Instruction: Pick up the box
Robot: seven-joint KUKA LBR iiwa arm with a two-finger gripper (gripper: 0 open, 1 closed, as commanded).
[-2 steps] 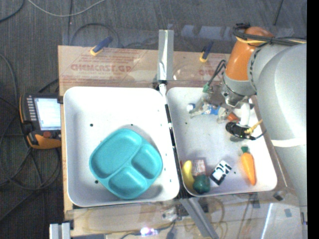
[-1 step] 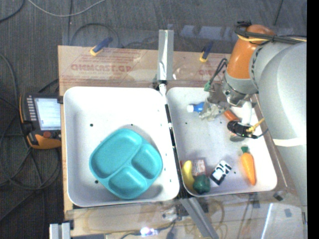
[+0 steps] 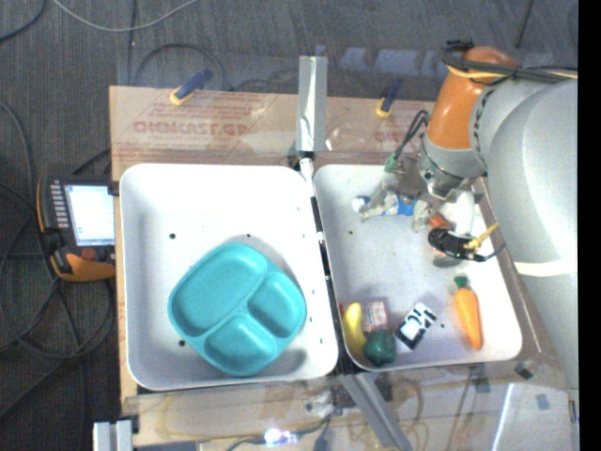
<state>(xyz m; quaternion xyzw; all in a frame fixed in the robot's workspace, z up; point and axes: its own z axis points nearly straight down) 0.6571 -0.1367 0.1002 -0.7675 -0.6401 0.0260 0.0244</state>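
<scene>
Gripper (image 3: pixel 380 205) is down low in the right bin (image 3: pixel 331 252), at its far edge near the far-left corner, with the arm (image 3: pixel 451 111) coming in over the far-right corner. Too blurred at the tip to call it clenched or released, and I see nothing I'd call held. The box (image 3: pixel 376 315) is at the opposite end, against the near edge and toward the near-left corner. It's small and brownish with a pale label, wedged between the banana (image 3: pixel 352 324) on its left and a black-and-white block (image 3: pixel 416 325) on its right. A dark green lump (image 3: pixel 380 348) touches it on the near side. The carrot (image 3: pixel 468 318) lies apart, along the right edge. My guess is the clutter has slid down the bin's sloped wall and bunched up there, which would explain why the box has neighbours on three sides. So the pick hasn't started, and the gripper is well away from the target. The next move needs a traverse across the bin floor to the near edge, then a descent with the jaws lined up across the box's free faces. The risk is clipping the banana or the green lump, or grabbing the block instead. In the left bin (image 3: pixel 131 280) a teal divided plate (image 3: pixel 238 308) sits near the near-right corner, not in play. Both bins sit on the counter (image 3: pixel 188 125).
</scene>
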